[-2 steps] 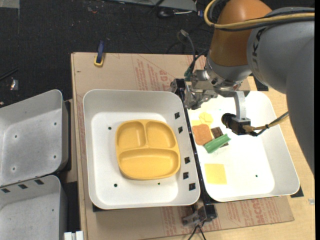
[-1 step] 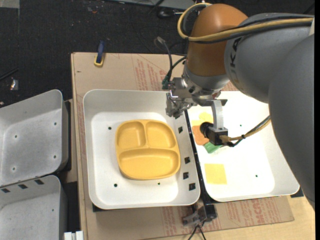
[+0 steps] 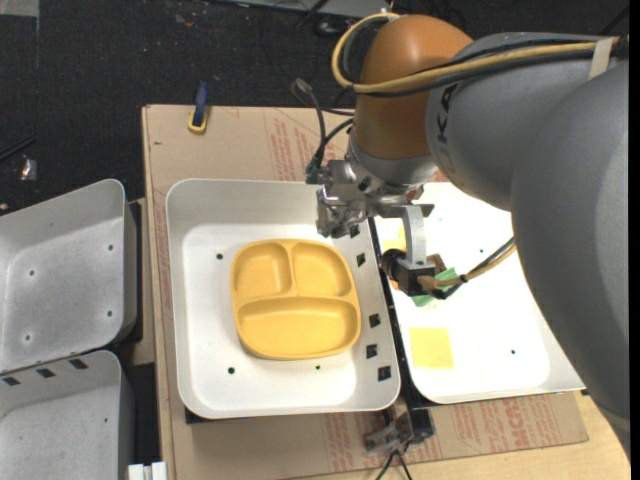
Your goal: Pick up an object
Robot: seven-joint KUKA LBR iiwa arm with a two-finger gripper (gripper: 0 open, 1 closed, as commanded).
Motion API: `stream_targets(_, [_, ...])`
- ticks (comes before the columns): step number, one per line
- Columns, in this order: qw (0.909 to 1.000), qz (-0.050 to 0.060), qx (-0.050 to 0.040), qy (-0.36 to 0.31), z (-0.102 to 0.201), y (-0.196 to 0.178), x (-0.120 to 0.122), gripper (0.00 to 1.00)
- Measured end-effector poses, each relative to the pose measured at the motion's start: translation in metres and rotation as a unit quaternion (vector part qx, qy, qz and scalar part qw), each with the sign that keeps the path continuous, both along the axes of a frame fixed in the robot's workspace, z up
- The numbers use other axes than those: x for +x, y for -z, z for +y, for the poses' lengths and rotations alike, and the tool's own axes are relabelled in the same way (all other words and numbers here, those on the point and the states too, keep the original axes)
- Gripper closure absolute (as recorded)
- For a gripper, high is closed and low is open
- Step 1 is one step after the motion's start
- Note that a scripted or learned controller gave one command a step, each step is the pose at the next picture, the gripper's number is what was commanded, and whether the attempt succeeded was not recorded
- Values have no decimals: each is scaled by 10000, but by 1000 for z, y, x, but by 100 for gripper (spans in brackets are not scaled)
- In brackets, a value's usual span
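Observation:
A yellow plate point(image 3: 295, 298) with three compartments lies flat in the middle of the left bin point(image 3: 200, 268). My gripper point(image 3: 338, 225) hangs over that bin's far right corner, just past the plate's upper right rim and close to the wall between the two bins. Nothing shows between it and the plate. In the right bin point(image 3: 500, 348) a flat yellow square point(image 3: 431, 348) rests near the front left. Another small yellow piece point(image 3: 393, 238) peeks out beside the wrist.
The big grey arm point(image 3: 540, 168) covers the right bin's far right part. A blue and yellow tool point(image 3: 200, 108) lies on the cardboard behind the left bin. Spare white bin lids point(image 3: 60, 268) sit off to the left.

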State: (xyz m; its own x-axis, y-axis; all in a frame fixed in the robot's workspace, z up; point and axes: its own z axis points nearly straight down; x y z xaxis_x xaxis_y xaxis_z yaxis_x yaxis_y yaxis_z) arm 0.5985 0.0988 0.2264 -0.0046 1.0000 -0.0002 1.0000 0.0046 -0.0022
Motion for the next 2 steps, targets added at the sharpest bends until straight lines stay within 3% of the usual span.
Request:
stream_targets(1, [10000, -16, 2, 10, -1, -12, 1, 100])
stream_targets(2, [10000, -11, 1, 13, -1, -11, 0, 0])
